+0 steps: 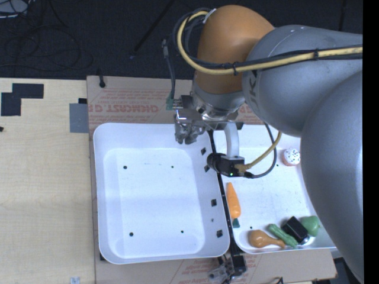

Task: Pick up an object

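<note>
My gripper (187, 134) hangs from the orange-banded wrist over the far right corner of the left bin (99, 194), with nothing seen under it. In the right bin (296, 185), an orange carrot-shaped piece (233, 200) lies along the left wall. At that bin's near edge sit a tan pear-shaped toy (261, 238), a green stick-like piece (282, 234), a black block (294, 229) and a green rounded item (310, 223). A small white and pink ball (291, 156) rests farther back, close to the arm.
The big grey arm covers the right bin's far and right parts. A black fitting with a green light (227, 164) and a yellow cable sit on the divider between the bins. Cardboard (130, 99) lies under both bins.
</note>
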Available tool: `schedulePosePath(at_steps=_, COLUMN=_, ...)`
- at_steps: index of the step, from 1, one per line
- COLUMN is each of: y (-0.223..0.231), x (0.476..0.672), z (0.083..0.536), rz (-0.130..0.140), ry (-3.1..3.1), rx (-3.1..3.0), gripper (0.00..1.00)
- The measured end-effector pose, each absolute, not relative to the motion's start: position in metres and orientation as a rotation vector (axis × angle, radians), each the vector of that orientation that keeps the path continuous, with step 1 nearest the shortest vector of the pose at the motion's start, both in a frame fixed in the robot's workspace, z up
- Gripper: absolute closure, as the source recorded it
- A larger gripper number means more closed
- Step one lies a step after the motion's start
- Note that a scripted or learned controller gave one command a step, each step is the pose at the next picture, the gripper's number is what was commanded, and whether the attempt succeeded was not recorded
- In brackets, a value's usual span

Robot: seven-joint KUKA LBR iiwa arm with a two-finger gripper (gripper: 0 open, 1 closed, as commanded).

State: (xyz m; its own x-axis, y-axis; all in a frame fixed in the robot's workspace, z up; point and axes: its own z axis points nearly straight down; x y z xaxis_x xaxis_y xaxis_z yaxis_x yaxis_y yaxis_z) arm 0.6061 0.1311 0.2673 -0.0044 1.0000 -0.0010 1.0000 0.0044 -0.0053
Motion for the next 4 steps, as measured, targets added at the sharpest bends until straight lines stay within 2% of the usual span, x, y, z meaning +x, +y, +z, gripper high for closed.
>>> schedulePosePath(at_steps=1, y=0.151, x=0.643, z=0.181, rz=0.011, ry=-2.224, rx=-2.214, gripper=1.0)
schedulePosePath(at_steps=2, y=0.194, x=0.644, z=0.256, rz=-0.005, ry=-2.226, rx=-2.218, gripper=1.0)
schedulePosePath(at_steps=3, y=0.22, x=0.64, z=0.116, rz=0.021, ry=-2.217, rx=-2.214, gripper=1.0)
schedulePosePath(at_steps=4, y=0.179, x=0.629, z=0.213, rz=-0.002, ry=-2.221, rx=-2.225, gripper=1.0)
